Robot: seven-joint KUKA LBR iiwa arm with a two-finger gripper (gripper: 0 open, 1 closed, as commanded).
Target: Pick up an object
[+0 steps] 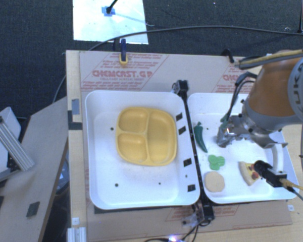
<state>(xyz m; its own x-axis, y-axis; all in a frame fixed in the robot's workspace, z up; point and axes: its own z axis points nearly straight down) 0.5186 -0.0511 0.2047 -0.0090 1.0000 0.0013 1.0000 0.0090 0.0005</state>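
The arm (pixel 280 92) enters from three o'clock; its gripper (pixel 225 136) hangs low in the right bin (pixel 209 102), fingers unreadable. Pepper (pixel 200 136) at nine o'clock, green piece (pixel 216 161) and biscuit (pixel 215 181) at six: it may well close between them.

Floor: you see dark carpet (pixel 30 29) around the table from 9 to 1 o'clock.
Floor sheet: a pale square sheet (pixel 108 14) lies at 12 o'clock, with a blue mark on it.
Cable: a black cable (pixel 217 30) runs over the carpet at 1 o'clock.
Table: your table (pixel 156 67) is covered by tan board printed in red.
Side furniture: a lower wooden surface (pixel 38 155) adjoins at 9 o'clock, bearing a metal rail (pixel 10 142).
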